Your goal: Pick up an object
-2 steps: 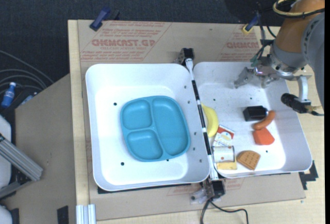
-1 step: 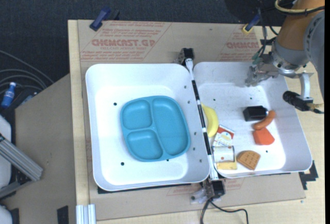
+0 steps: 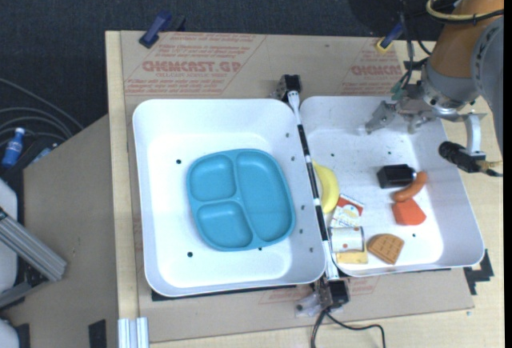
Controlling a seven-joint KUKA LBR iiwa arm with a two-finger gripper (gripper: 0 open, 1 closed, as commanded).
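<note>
The gripper hovers at the right bin's back edge, fingers apart and holding nothing. The black block lies mid-bin, touching the sausage; a descent there risks pinching both

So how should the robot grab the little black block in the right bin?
Probably from straight above the black block, fingers closing across its short sides. It lies flat with bare floor above and left, but the orange sausage crowds its lower right corner.
</note>
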